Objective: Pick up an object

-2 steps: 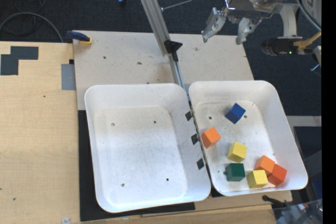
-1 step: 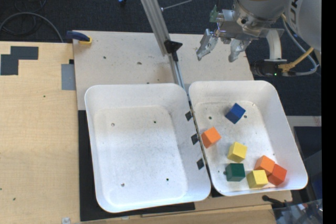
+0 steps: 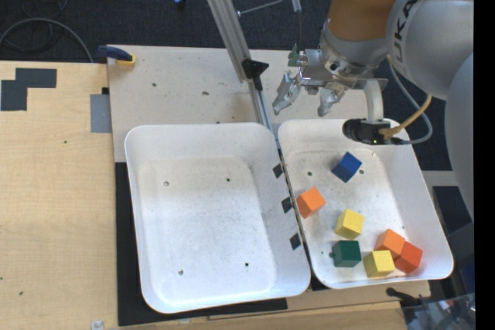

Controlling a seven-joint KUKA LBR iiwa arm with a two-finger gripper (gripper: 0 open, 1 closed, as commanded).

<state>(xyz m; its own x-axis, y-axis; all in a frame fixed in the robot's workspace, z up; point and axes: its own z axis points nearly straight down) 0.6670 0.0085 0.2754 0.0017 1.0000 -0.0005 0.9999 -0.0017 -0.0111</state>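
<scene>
Grey metal fingers spread apart mark the gripper [image 3: 308, 98], which hangs open with nothing between them, above the far rim of the right bin [image 3: 430, 189]. It sits high, near the top edge of that bin, well apart from every block. By my reading the task is at its approach step: nothing is grasped yet, and a target has to be chosen.

Nearest the gripper is the blue block [image 3: 347, 166], alone in the upper part of the right bin. Next comes an orange block [image 3: 311, 202] close to the bin's left wall. Further toward the near edge lie a yellow block [image 3: 349, 224], a green block [image 3: 346, 253], a second yellow block [image 3: 379, 263], and a second orange block [image 3: 401, 248] touching that yellow one.

Counted: two orange, two yellow, one blue, one green, six blocks in all, every one in the right bin. Two bins sit side by side; the left bin [image 3: 147, 166] carries no block.

The next move probably calls for travelling toward the camera over a block, descending with fingers open on both sides of it, then closing. The blue block looks easiest, since it stands clear of neighbours.
</scene>
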